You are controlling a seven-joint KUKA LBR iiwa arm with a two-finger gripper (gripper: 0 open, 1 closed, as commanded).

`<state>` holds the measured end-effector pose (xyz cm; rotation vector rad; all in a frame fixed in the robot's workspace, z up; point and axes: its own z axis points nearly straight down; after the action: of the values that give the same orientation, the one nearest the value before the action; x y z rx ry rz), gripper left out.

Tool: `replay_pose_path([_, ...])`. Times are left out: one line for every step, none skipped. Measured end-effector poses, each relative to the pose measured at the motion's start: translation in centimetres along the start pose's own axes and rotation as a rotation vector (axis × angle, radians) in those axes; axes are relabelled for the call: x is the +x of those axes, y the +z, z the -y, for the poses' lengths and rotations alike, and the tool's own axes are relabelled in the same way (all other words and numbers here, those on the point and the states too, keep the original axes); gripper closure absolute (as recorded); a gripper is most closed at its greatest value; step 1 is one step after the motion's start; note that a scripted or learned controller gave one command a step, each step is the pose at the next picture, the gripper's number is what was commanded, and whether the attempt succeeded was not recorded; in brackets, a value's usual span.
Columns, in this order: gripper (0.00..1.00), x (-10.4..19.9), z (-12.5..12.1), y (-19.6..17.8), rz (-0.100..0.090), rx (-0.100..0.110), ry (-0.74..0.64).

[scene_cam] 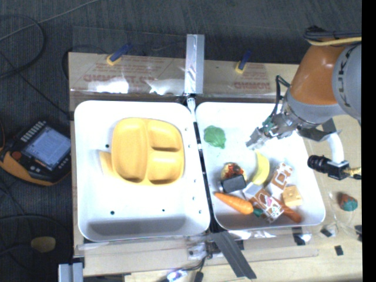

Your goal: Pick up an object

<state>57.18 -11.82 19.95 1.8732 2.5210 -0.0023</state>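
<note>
Grey end effector (pixel 259 136) poised over the right bin (pixel 235 117), above a banana (pixel 262 168), grip state possibly empty but not discernible, green object (pixel 215 136) set nearby.

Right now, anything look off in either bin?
Nothing spilled or damaged. The yellow sectioned plastic tray sits slightly askew in the left white bin. Toy foods are heaped at the near side of the right white bin; the orange toy carrot lies at the pile's edge.
</note>
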Motion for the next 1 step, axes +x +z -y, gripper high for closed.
replay_pose_path([0.0, -0.01, 0.01, 0.0, 0.0, 0.0, 0.0])
